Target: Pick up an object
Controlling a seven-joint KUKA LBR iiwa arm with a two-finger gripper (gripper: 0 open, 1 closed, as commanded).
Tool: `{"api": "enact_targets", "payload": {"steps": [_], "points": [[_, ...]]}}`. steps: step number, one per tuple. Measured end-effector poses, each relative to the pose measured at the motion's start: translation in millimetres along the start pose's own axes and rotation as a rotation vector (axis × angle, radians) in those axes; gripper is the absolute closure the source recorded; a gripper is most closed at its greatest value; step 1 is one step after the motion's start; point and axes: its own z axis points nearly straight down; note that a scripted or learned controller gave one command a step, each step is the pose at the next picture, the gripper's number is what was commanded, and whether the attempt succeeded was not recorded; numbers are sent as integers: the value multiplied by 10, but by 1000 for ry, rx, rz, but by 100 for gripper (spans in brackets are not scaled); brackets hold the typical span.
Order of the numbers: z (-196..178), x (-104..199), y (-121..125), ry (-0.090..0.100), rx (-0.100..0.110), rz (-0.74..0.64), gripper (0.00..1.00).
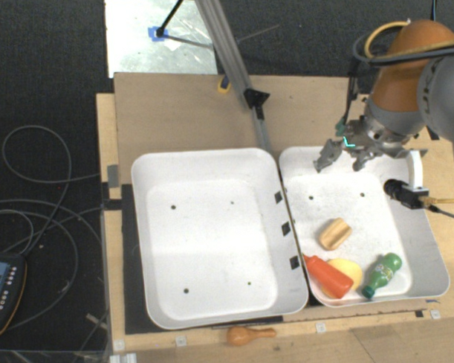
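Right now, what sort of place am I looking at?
Probably a robotics lab test bench: a robot arm with its pincer above two white bins holding toy food, with loose cables on the floor.

A tan bread roll (334, 233), a carrot (328, 277), a lemon (348, 269) and a green bottle (381, 274) lie in the right bin (376, 190).

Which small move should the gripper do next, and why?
Probably move toward the tan block and descend. The gripper is open and holds nothing, above the right bin's far edge, and the block lies apart from the other items.
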Motion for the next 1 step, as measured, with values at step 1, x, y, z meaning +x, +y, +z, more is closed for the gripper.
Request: {"api": "enact_targets", "payload": {"steps": [1], "points": [[625,23,2,0,6,2,0]]}}
